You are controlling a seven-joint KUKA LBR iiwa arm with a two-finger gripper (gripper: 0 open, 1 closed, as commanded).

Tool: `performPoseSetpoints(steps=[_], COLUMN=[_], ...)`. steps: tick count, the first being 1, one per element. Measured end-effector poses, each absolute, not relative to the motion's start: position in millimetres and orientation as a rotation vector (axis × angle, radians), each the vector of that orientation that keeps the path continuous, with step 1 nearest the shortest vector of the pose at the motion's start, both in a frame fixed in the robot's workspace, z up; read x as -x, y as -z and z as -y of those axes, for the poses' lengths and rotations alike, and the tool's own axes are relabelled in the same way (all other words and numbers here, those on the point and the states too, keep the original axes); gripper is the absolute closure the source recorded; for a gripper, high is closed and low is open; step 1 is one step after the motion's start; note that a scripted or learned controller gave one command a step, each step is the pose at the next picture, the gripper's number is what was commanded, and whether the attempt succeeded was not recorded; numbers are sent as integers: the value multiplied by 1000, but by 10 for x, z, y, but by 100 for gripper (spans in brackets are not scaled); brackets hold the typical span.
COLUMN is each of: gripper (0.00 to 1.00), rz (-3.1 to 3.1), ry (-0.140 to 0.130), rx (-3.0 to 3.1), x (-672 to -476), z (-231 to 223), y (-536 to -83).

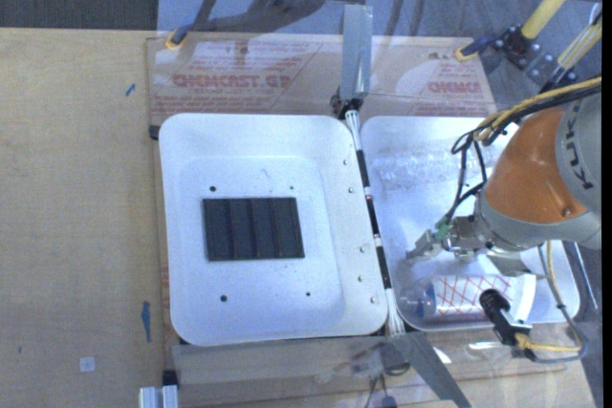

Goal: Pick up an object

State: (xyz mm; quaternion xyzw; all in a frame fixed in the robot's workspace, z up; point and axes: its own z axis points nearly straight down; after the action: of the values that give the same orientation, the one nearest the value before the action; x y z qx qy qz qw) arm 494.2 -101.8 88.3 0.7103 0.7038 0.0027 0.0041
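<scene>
Two white bins side by side on a wooden bench (67,205), split by a narrow black strip. In the left bin (249,148), one thing: a dark ribbed pad (253,228), rectangular, lying flat about the middle of the floor, long side running left to right, clear of every wall. In the right bin (387,205), toward the back, a patch of crinkled clear plastic (411,169), hard to make out against the white. Toward the front, a clear bottle (457,296) with a red lattice label, on its side, cap end pointing left, close along the front wall. Reaching in from the right over this same bin, the grey arm (531,182) with its orange band, bulking over the bin's right half and hiding the floor beneath. At its end, the gripper (426,248), pointing left and down, low near the middle of the bin, just above the bottle's cap end in the view; touching it or hanging apart, cannot tell. Open or closed, holding anything or not: also cannot tell from this angle. Behind both bins, a clear sheet (229,76) with red lettering, laid across the bench's far edge.
</scene>
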Motion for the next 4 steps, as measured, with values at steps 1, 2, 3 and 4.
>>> performPoseSetpoints(steps=[1,2,3,4], gripper=[0,0,0,0], rz=[-2348,-2235,-2058,-1821], ry=[-1,1,4,3], rx=[-2083,-2208,-2377,-2559], x=[-5178,-4798,-4789,-5476], z=[1417,1218,413,898], y=[-1253,-2248,-1836,-1840])
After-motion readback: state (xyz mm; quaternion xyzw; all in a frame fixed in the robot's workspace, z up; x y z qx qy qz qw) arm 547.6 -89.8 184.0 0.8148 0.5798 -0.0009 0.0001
